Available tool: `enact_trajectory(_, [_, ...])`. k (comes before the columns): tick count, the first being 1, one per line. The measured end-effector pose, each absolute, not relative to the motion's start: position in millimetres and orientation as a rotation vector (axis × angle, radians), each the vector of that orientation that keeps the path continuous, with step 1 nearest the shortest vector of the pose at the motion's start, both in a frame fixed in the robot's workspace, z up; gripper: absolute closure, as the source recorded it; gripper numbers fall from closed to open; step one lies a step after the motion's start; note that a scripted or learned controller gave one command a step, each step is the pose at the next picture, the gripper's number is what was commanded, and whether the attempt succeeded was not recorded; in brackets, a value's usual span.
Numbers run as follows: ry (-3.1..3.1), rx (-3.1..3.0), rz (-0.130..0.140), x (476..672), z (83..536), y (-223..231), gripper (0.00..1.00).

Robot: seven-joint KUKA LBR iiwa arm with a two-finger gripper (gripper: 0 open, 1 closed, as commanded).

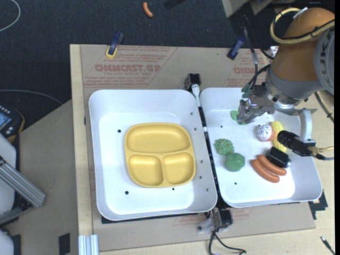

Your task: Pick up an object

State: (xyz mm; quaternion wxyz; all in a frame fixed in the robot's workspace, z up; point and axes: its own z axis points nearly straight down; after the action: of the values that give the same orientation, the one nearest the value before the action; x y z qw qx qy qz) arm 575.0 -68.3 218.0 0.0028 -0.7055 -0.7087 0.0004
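My gripper hangs low over the back left part of the right bin, pointing down from the grey and orange arm. A small green piece lies right against its left side, partly hidden by it. In the same bin lie a bumpy green broccoli-like piece, a smooth green round piece, an orange hot dog, a white speckled egg and a yellow piece half covered by the wrist.
The left bin holds a yellow divided plate. A black rail runs between the two bins. The bins rest on a cardboard sheet, with blue clamps at its far edge.
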Motion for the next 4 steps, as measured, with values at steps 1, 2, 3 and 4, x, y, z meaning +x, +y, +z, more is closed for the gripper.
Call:
enact_trajectory(1, [-2.222,-2.212,0.002,541.8,214.3,-19.5,1.00])
enact_trajectory(2, [-2.228,-2.214,-0.005,530.3,231.3,31.8,1.00])
enact_trajectory(3, [-2.218,-2.219,0.003,517.6,233.4,28.0,1.00])
enact_trajectory(4, [-2.221,-2.221,-0.001,520.9,234.4,24.0,1.00])
